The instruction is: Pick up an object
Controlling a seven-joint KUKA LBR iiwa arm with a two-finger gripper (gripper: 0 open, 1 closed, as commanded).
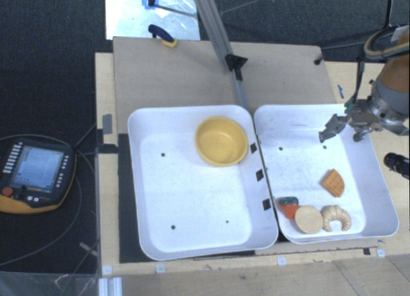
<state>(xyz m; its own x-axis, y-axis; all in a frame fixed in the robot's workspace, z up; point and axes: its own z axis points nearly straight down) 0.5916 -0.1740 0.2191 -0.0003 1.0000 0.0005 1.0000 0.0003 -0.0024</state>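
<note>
The tool hangs over the upper part of the right bin, fingers spread apart and holding nothing. Along that bin's lower edge lie a waffle, a croissant, a round biscuit and a tomato. The left bin holds 1 yellow bowl.

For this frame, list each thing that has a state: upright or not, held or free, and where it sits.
Bowl: upright, free, back of the left bin.
Cracker: lying flat, free, right bin.
Croissant: lying free, right bin's front corner.
Round biscuit: flat, touching the croissant.
Red and green toy: lying beside the biscuit, free.
Hand: over the right bin's back, holding nothing.
</note>
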